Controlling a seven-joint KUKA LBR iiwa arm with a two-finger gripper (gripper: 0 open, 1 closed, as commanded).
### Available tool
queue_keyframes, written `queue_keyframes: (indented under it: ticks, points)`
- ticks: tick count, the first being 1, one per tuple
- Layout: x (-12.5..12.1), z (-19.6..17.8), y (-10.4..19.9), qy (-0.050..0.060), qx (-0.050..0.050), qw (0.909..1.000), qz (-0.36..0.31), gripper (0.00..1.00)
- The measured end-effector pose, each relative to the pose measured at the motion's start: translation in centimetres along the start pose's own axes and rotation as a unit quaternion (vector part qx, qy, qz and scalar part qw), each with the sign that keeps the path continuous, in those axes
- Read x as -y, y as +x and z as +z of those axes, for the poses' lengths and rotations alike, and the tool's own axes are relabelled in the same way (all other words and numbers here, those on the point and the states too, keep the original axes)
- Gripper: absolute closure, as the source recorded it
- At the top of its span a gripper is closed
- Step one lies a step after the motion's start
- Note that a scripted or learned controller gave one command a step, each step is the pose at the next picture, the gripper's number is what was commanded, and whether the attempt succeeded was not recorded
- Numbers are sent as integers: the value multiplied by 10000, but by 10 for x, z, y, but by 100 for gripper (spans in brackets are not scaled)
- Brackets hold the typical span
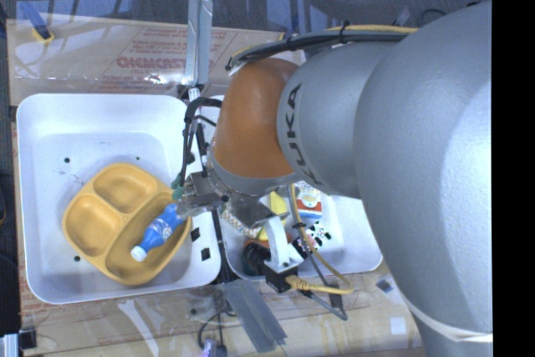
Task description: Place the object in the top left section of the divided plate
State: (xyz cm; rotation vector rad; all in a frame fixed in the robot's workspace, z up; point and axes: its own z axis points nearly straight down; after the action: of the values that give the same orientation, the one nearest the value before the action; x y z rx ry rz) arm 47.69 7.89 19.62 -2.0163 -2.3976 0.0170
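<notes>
Small clear plastic bottle with blue label and white cap (158, 234) lies tilted across the yellow divided plate's (94, 217) large 5 o'clock section, short of the top-left one; gripper (194, 195) hangs at its 1 o'clock end, grip state unreadable.

The wooden surface (100, 318) under a clear plastic sheet bears two shallow white bins side by side: the left white bin (50, 130) in plain sight, the right white bin (364, 251) largely hidden under the grey arm.
</notes>
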Motion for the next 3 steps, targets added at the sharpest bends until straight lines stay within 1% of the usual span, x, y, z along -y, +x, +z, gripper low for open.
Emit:
queue_keyframes:
  ticks: [1, 2, 3]
  points:
    - [-31, 57, 14, -21, -1, 9978, -657, 100]
    - [-40, 91, 31, -42, 1, 9948, -1018, 100]
    - [-105, -11, 58, -42, 5, 9995, -328, 100]
